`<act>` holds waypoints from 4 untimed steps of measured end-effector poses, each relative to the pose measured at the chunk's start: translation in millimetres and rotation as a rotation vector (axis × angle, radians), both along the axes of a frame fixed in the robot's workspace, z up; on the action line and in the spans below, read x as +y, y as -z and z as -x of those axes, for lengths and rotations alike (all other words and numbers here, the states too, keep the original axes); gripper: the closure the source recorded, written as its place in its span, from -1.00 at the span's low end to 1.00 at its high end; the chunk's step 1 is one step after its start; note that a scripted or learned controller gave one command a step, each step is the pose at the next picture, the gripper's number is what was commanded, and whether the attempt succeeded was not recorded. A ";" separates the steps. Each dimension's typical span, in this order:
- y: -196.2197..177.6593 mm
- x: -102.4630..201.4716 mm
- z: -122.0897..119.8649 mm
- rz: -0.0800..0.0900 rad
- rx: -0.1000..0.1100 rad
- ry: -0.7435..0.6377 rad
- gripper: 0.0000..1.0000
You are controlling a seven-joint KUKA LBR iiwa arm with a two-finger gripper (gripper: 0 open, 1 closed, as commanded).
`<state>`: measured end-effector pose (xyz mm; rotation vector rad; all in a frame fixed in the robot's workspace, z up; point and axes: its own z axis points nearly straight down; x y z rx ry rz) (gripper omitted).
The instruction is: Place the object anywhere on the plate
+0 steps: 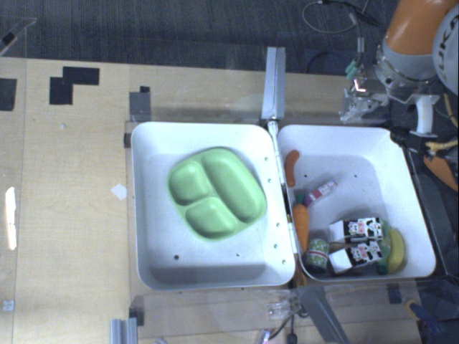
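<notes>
Green plate (215, 190), glossy, rounded, in three compartments, centred in left bin (154, 249). Carrot (300, 224), two cartons (355, 229) and apparently a banana (395, 249) along right bin's (358, 170) near side. Gripper (358, 95) beyond right bin's far rim; open or closed state not discernible.

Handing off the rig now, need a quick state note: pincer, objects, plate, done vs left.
Pincer: above the back rim of the right bin, nothing seen in it; finger state unreadable.
Green three-section plate: in the left bin, nothing on it.
Objects all in the right bin: carrot, banana, two milk cartons, small tube.
Done: nothing placed.
Left: pick one object, set it on the plate.
</notes>
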<state>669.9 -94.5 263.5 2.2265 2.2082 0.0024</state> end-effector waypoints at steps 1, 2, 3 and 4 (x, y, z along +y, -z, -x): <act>65.9 69.0 81.8 -0.003 0.002 -0.146 1.00; 70.6 181.4 101.0 -0.004 0.001 -0.117 1.00; 75.2 240.4 130.8 -0.003 0.004 -0.336 1.00; 22.8 193.4 121.1 -0.002 -0.002 -0.351 1.00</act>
